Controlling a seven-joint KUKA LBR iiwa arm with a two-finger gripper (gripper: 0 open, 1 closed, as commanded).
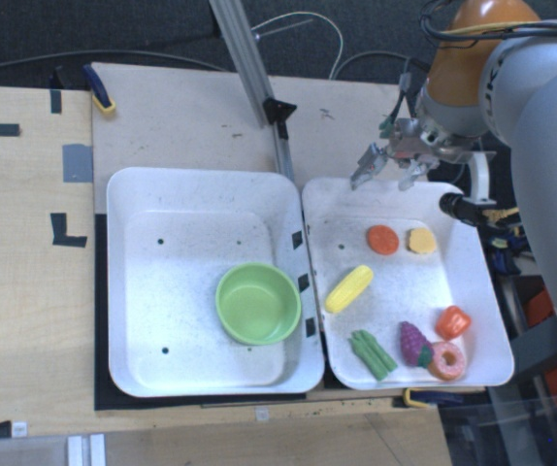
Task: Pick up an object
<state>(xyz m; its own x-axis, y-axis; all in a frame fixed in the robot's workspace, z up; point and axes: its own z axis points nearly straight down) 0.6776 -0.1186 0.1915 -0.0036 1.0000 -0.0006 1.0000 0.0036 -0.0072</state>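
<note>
The right bin [473,260] holds several toy foods: a red round piece [382,240], a yellow piece [421,241], a corn cob [348,288], a green vegetable [372,353], purple grapes [411,342], a red pepper [452,322] and a pink donut [447,360]. My gripper [385,172] hangs over the far edge of that bin, above and behind the red round piece. Its fingers are spread apart with nothing between them.
A green bowl [257,303] sits in the left bin [143,260] near its front right. A slanted metal post [249,56] rises behind the gap between the bins. Cables lie on the dark floor at the back.
</note>
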